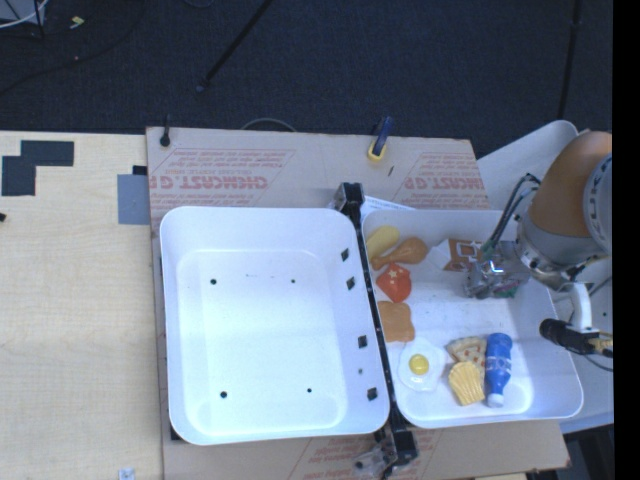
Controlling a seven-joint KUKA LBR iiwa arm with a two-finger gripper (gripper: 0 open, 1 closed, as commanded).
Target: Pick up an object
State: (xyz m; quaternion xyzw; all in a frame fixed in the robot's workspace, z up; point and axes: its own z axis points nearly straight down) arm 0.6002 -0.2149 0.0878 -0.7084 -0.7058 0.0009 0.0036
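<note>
Both white bins, the left bin (262, 323) and the right bin (545, 398), look like smooth, faintly glossy plastic. Beneath them lies matt brown cardboard (300, 168) with printed lettering. At the frame's left, the bench (70, 318) shows pale wood grain. The blue bottle (497, 366) looks like shiny plastic.

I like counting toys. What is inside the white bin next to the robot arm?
The right bin holds a fried egg, a blue bottle, yellow fries, a red tomato, and orange and yellow food toys. The gripper covers whatever lies under it.
</note>
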